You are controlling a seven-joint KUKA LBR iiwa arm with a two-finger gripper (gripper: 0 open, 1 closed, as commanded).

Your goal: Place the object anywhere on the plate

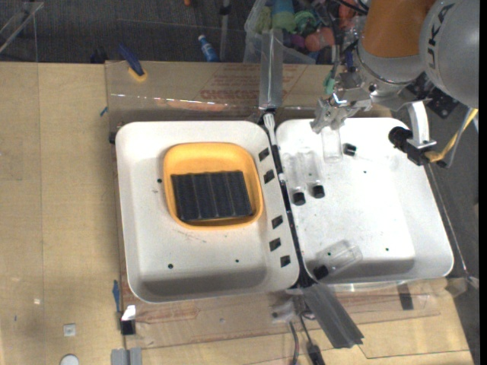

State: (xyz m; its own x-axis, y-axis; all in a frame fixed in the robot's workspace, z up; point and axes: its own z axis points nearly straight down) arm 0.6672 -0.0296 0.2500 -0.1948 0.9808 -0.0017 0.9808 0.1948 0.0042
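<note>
On the bench, two shallow white bins side by side, seen from where I stand above them.

Item 1: left bin (137, 204). It carries a yellow plate (205, 152), set a little toward the far side.

Item 2: black ridged block (211, 195), the task's thing as I read it. It lies flat on the plate, inside the rim on all sides, grooves running front to back. Nothing touches it.

Item 3: right bin (396, 226). It holds loose odds: a small black piece (349, 149) near the far side, two small dark pieces (298, 198) close to the divider, and a clear plastic scrap (335, 254) toward the near edge.

Item 4: arm (396, 21), grey with an orange band, reaching in from the right.

Item 5: gripper (332, 128), hanging over the far edge of the right bin, well apart from the plate. Jaw state: cannot tell, since the tip is pale and blurs into the white bin. No object is seen carried.

Note on the step: with the block resting on the plate, I judge the placing done and the work now one of keeping clear. Done well, that means staying high over the right bin, not sweeping across the divider, and leaving the block squarely seated where it lies.
</note>
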